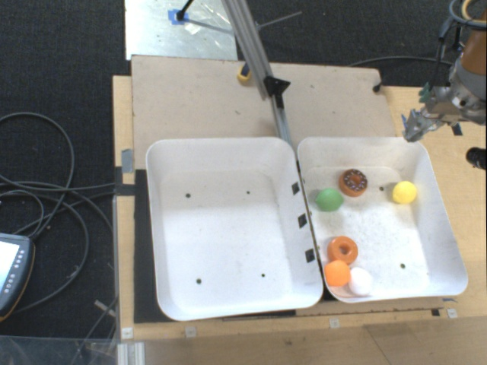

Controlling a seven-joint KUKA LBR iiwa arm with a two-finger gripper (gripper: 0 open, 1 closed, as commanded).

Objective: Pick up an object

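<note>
**Grey jaws hang over the right bin's far corner**

Grey metal jaws (415, 128) of the arm hang just beyond the far right corner of the shallow white right-hand bin (441, 226), above the desk (319, 101). Whether they are wide or narrow I cannot tell at this size and angle; nothing shows between them.

All the loose things lie inside that right-hand bin. Nearest its far right corner is a small yellow ball (404, 192). Further in along the far side sits a brown chocolate-glazed toy doughnut with sprinkles (354, 182), and just beside it, close to the bin's left wall, a green rounded ball (329, 199). Toward the bin's near left corner three things cluster: an orange ring-shaped toy doughnut (343, 249), an orange ball (337, 273) touching it on the near side, and a white ball (360, 281) pressed against the orange ball.

To the left of the right-hand bin, edge to edge with it, lies the second shallow white bin (228, 226). A slanted grey metal pole (251, 36) rises behind both bins.
</note>
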